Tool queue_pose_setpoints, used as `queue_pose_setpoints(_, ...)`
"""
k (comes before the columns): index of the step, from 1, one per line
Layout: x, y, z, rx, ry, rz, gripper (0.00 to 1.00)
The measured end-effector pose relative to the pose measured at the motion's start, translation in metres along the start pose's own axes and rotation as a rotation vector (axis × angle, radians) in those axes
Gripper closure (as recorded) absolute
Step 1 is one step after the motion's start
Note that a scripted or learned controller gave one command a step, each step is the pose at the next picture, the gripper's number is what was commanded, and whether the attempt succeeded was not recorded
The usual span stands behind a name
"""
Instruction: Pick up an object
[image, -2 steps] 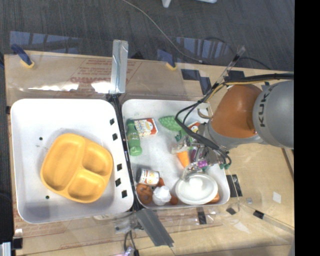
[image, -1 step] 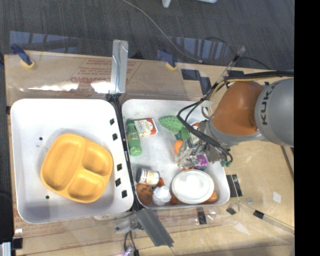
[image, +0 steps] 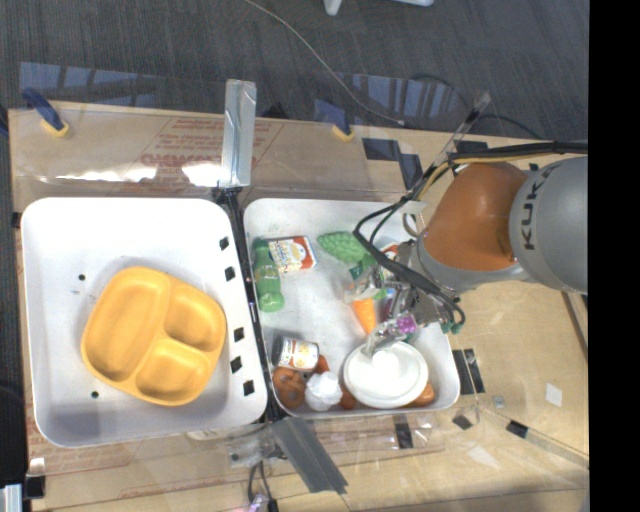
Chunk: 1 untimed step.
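My gripper (image: 392, 322) reaches down into the right bin (image: 300, 212) from the right, just above a white bowl (image: 385, 376) and beside an orange carrot-like piece (image: 363, 314). Near it lie a green leafy toy (image: 341, 246), a green bottle (image: 268, 280), a small juice carton (image: 291, 253), a small can (image: 297, 353), a brown item (image: 289, 385) and a white crumpled ball (image: 322, 391). Cables and the wrist hide the fingertips.
The left bin (image: 60, 230) holds a yellow divided plate (image: 152, 334). A metal post (image: 238, 135) stands at the back between the bins. The arm's orange band (image: 475, 220) overhangs the right bin's right edge.
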<state>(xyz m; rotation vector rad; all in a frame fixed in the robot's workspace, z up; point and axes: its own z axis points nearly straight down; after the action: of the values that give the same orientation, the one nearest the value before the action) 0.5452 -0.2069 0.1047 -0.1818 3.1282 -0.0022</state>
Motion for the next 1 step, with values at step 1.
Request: queue_pose_setpoints(1,-0.0258,0.022,0.0124,-0.002,0.005,0.016,0.0)
